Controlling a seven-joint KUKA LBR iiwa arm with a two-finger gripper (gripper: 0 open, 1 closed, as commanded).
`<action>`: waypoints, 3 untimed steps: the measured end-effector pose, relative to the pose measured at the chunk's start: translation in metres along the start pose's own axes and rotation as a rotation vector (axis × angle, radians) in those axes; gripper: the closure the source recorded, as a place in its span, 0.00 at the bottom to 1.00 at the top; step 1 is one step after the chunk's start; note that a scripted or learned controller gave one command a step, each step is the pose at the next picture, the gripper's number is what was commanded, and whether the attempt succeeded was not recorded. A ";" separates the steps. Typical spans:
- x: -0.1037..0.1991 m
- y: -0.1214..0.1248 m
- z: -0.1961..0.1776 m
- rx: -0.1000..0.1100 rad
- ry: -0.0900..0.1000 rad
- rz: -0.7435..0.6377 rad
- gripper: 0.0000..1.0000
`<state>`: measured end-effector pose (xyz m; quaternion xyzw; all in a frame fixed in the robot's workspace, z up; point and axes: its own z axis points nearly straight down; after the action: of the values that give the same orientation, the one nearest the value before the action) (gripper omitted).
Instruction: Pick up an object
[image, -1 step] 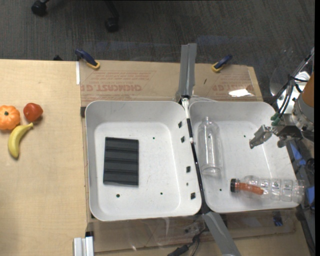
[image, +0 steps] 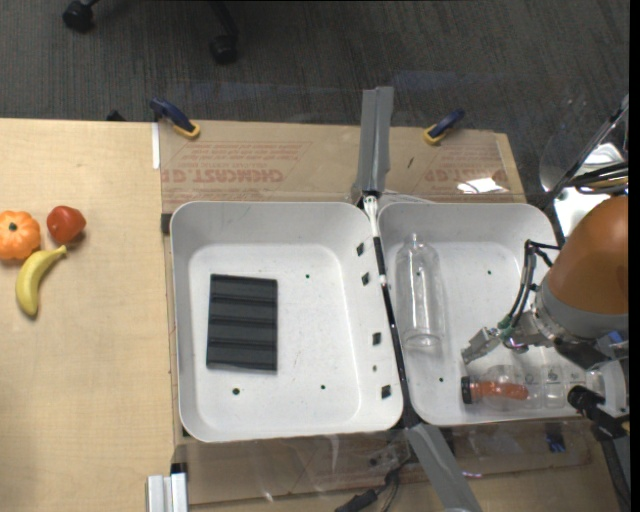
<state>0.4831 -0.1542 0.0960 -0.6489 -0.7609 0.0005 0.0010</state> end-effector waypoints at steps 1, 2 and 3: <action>0.000 -0.005 -0.049 -0.003 -0.001 -0.166 0.00; 0.012 -0.004 0.005 0.000 0.001 -0.294 0.00; 0.003 0.045 0.005 -0.001 -0.001 -0.027 0.00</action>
<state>0.5274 -0.1435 0.0911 -0.6386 -0.7695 0.0005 0.0006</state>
